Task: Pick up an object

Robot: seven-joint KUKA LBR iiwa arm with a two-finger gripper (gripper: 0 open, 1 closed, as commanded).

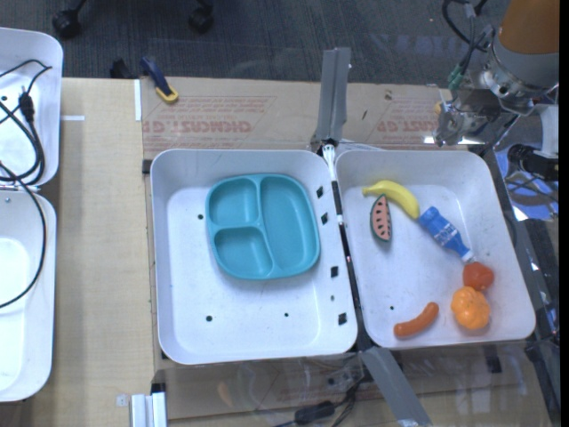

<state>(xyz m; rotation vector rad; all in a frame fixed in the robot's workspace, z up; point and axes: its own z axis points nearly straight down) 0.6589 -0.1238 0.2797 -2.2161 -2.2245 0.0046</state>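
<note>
The right bin holds a yellow banana, a watermelon slice, a blue bottle, a red tomato, an orange pumpkin-like fruit and a sausage. My gripper hangs above the bin's far right rim, behind the objects, with nothing visibly in it.
The left bin carries a teal divided plate. A grey divider post stands between the bins at the back. A blue-and-yellow clamp lies on the bench at the far left. White containers with black cables sit at the left edge.
</note>
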